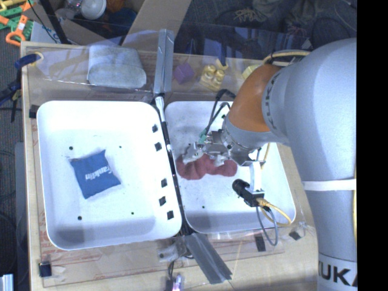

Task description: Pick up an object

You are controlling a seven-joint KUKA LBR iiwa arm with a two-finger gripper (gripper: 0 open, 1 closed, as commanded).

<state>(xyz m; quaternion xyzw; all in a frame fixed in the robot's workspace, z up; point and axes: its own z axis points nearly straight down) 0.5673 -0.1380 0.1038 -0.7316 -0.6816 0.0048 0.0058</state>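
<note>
A dark red, lumpy soft object [206, 168] lies in the middle of the right bin [194, 217]. My gripper [197, 153] hangs right over its upper left part, low in the bin and touching or nearly touching it. The metal fingers point left, and their ends blend into the red object. A blue bean bag with white lettering [94, 173] lies flat in the left bin [54, 132], left of centre, far from the gripper.
The grey arm with its orange band [254, 102] covers the right bin's right side. A black cable connector [245, 191] hangs below the wrist. Behind the bins lie a grey pad [116, 66], a purple piece [183, 73] and a yellow toy [213, 74].
</note>
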